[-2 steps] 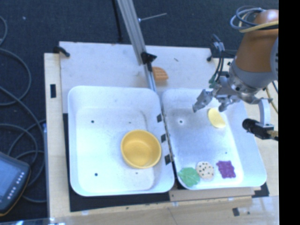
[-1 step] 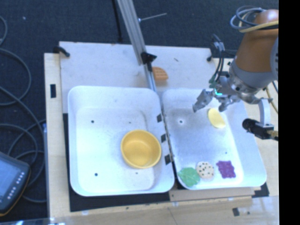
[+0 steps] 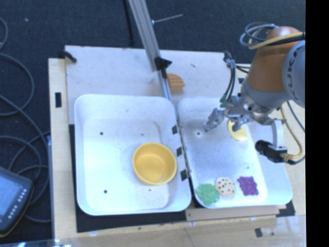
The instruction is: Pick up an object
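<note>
Gripper (image 3: 226, 118) low over right bin (image 3: 267, 187), beside yellow piece (image 3: 238, 133); can't tell how it's set. Yellow bowl (image 3: 154, 162) in left bin (image 3: 97, 117).

Arm (image 3: 267, 81) partly hides a yellow thing (image 3: 239, 134), perhaps round.
</note>
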You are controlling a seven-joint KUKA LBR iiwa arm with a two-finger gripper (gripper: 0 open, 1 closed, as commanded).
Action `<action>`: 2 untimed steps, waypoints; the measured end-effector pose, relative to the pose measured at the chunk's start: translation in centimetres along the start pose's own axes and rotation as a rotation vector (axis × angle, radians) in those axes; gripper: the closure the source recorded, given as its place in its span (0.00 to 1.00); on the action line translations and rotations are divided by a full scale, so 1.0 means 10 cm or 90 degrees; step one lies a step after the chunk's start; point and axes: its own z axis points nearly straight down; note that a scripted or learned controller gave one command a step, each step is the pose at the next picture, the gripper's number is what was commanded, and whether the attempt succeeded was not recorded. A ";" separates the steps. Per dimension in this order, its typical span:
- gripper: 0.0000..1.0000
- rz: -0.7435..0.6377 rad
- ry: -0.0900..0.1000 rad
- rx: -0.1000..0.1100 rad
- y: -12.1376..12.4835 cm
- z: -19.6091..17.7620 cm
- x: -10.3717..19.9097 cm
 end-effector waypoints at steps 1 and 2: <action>0.00 -0.001 0.000 0.000 0.04 0.52 -0.11; 0.00 -0.001 0.000 0.001 0.00 1.15 -0.14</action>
